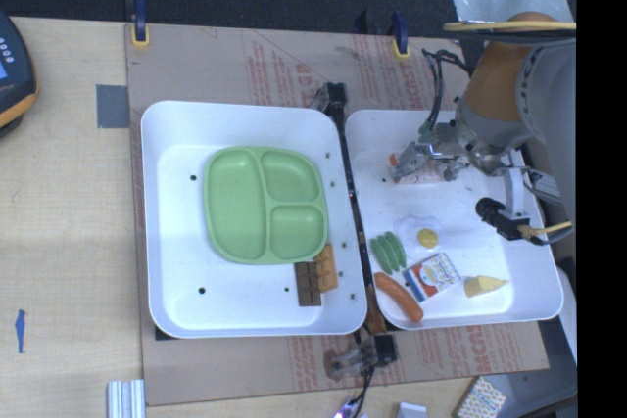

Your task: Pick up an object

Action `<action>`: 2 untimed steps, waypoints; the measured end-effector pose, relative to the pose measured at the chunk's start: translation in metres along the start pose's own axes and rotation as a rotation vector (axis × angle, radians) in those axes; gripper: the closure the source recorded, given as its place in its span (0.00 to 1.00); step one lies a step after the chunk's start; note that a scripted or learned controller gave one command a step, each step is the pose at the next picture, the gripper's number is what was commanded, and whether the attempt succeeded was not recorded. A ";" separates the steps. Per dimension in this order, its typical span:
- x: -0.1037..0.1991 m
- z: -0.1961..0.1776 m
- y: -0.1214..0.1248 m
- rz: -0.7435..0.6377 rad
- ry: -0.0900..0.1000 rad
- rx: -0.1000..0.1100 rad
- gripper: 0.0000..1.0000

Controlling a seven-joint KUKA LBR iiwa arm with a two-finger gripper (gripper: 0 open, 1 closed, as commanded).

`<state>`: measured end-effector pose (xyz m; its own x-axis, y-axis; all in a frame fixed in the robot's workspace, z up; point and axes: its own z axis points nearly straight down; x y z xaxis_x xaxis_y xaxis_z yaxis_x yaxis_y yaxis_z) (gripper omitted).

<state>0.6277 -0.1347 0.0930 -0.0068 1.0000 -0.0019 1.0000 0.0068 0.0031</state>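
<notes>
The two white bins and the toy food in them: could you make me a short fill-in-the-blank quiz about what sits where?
1. The green divided plate lies in the ____ bin.
2. The brown chocolate bar lies beside the plate's lower ____ corner.
3. The toy hot dog lies in the ____ bin.
4. The gripper hovers over the ____ bin.

Missing words: left; right; right; right

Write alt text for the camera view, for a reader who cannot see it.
A grey robot arm reaches from the right, its gripper low over the back of the right white bin, which holds a green toy, a sausage, a small carton and other small items near its front. The left white bin holds a green divided plate and a brown block.
</notes>
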 end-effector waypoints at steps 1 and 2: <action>0.030 0.000 0.031 0.000 0.002 0.002 0.00; 0.028 -0.010 0.029 -0.002 0.001 0.006 1.00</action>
<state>0.6568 -0.1068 0.1032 -0.0085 1.0000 -0.0012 1.0000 0.0085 -0.0026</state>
